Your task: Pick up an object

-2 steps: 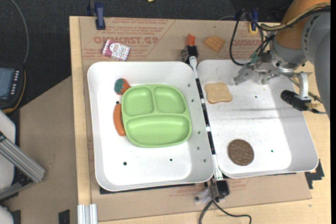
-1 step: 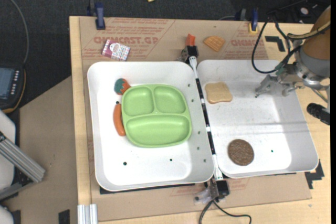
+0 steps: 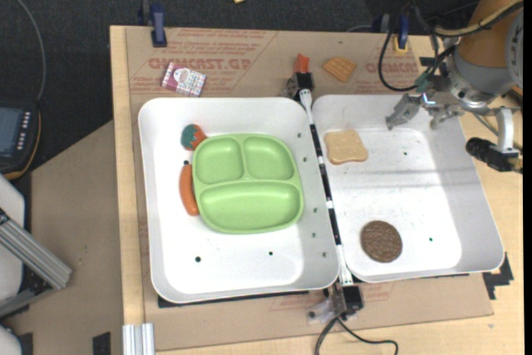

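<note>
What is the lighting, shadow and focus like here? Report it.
Camera view: even overhead light, mild glare on the right bin; soft shadow band across it below the toast slice; green tray and brown patty sharp; gripper slightly soft.

Gripper (image 3: 422, 110) open above right bin (image 3: 465, 204) far edge; bread slice (image 3: 345, 146), brown patty (image 3: 381, 241) inside.

Two bins side by side on our bench

In the left bin (image 3: 166, 262) we see a divided tray (image 3: 247, 183), with a sausage (image 3: 189, 189) touching it at nine o'clock. In the right bin (image 3: 465, 204), bread (image 3: 345, 146) lies at ten o'clock and a patty (image 3: 381, 241) at six.
</note>
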Tool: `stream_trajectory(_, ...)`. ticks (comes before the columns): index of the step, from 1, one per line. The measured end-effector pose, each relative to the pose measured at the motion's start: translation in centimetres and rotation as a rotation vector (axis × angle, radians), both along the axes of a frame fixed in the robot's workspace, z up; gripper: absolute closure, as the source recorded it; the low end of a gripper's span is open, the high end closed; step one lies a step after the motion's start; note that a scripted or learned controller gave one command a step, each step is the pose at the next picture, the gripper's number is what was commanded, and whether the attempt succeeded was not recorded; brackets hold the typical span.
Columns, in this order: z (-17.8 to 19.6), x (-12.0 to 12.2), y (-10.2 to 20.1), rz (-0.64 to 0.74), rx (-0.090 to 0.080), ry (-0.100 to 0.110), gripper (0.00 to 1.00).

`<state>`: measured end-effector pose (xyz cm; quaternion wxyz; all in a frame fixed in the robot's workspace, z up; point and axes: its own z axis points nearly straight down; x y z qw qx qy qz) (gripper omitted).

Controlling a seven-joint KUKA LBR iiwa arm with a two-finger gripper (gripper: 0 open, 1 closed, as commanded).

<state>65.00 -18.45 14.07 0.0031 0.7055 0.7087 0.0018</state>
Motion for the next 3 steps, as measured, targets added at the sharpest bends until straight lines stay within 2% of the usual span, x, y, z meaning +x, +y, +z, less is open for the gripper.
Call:
stream_trajectory(1,5.7,-8.8,2.5,-0.005,0.002,0.004,0.0)
stream_trajectory(2,-2.4,0.0,8.9,0.002,0.005,0.008,0.0)
stream_trajectory(3,-5.5,0.3,9.1,-0.004,0.002,0.005,0.0)
